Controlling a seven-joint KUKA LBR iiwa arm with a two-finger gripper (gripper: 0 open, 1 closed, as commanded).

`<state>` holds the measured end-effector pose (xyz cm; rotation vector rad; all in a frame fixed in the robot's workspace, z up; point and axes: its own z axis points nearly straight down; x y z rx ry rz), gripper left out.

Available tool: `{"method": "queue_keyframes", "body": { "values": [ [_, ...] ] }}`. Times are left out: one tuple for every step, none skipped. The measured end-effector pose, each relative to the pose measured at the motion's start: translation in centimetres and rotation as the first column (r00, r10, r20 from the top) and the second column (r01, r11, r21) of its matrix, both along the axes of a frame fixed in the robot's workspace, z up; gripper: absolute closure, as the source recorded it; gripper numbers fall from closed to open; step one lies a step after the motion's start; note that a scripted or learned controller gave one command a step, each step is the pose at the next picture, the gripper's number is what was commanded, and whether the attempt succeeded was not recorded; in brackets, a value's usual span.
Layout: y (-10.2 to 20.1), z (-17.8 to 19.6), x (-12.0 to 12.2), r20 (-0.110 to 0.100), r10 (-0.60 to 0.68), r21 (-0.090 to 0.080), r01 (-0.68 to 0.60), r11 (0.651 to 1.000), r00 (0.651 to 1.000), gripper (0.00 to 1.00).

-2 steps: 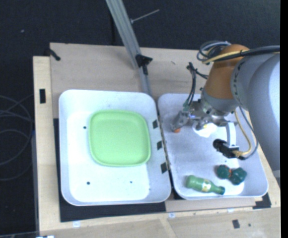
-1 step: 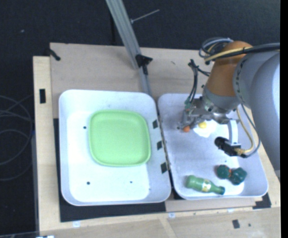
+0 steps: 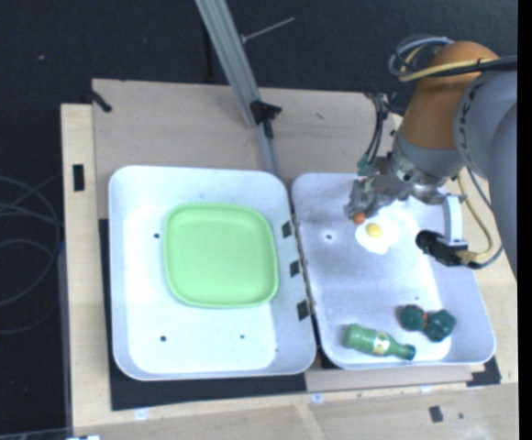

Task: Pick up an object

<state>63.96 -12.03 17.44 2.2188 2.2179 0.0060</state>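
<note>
You see a green plate (image 3: 220, 255) lying flat in the left bin (image 3: 128, 246). In the right bin (image 3: 339, 282), the claw (image 3: 361, 211) hangs just above and left of a fried-egg toy (image 3: 374, 236); you cannot tell its state. A green bottle (image 3: 376, 342) and a dark green toy (image 3: 426, 322) lie nearer the front edge.

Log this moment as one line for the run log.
gripper low in right bin beside fried egg toy | bottle, green toy near front | plate in left bin
</note>
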Motion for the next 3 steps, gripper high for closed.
{"method": "queue_keyframes", "body": {
  "values": [
    [0.1, 4.3, 0.0, -0.001, 0.0, 0.0, 0.0, 1.0, 1.0, 1.0],
    [0.1, 9.3, 0.1, 0.0, 0.0, 0.0, 0.0, 1.0, 1.0, 1.0],
    [5.5, 7.9, 0.0, -0.006, 0.004, 0.001, -0.004, 1.0, 1.0, 1.0]
  ]
}}
